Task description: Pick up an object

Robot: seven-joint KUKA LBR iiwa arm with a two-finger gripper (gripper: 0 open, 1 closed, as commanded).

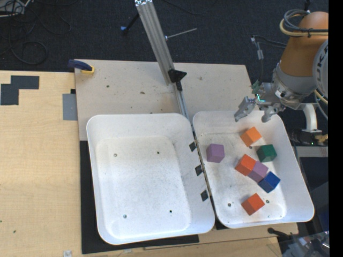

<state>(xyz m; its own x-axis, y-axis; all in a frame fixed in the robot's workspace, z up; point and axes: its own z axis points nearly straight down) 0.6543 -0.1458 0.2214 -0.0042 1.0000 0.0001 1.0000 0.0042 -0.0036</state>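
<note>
My gripper (257, 110) hangs over the right bin's (300, 210) far edge, fingers apart, nothing between them. 7 blocks lie in that bin — orange block (250, 136) nearest me, green block (266, 153) just beside it, purple block (215, 152) near the left wall, a red-lilac-blue cluster (258, 171) mid-bin, another red block (253, 203) toward the near edge. Left bin (102, 143) sits alongside.

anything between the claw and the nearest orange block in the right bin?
Nothing visible. The claw hangs above the far end of the right bin, and the orange block lies just below it in the picture with bare bin floor between them. The green block sits beyond the orange one, not in the path.
</note>
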